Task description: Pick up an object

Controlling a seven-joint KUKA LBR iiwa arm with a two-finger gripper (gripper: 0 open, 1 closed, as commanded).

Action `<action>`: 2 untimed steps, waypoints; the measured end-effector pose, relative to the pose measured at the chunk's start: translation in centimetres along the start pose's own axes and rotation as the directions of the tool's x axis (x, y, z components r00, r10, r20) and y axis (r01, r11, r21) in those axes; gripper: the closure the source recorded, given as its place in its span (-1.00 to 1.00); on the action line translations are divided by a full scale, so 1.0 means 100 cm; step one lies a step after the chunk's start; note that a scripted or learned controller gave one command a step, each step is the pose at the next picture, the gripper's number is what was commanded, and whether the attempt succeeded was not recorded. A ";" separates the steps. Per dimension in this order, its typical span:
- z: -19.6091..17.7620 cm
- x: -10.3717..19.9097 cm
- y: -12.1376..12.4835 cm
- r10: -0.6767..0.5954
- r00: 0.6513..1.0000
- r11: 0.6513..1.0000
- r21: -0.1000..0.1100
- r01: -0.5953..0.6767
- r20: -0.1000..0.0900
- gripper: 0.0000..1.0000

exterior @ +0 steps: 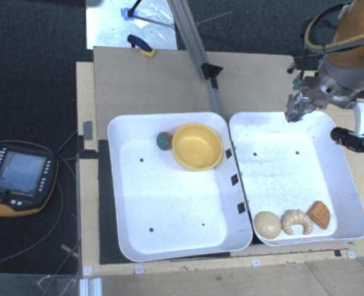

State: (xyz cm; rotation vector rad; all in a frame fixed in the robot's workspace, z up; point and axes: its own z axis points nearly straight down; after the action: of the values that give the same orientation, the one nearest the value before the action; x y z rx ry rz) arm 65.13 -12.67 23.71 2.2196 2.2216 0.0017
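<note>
An object to pick is not chosen yet, as far as the view shows. Three small food pieces lie in the near right corner of the right bin (330, 165): a round bun (268, 224), a croissant (297, 221) just beside it, and a waffle-like biscuit (319, 214) at the right end of the row. In the left bin (132, 227), at its far side, a yellow bowl (197, 146) stands with a small dark green ball (163, 140) touching its left side. The gripper (296, 111) hangs over the far edge of the right bin, well apart from the food pieces. I cannot tell how its jaws stand, and nothing is seen in them. So the whole pick is left to do
</note>
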 end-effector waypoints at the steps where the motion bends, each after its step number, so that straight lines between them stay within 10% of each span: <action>1: 0.010 0.049 -0.026 -0.003 1.000 1.000 0.002 0.003 -0.001 1.00; 2: 0.018 0.093 -0.049 -0.003 1.000 1.000 0.002 0.003 -0.001 1.00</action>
State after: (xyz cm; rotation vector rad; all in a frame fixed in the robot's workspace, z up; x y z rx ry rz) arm 60.21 -3.39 21.85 2.2175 2.2263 0.0010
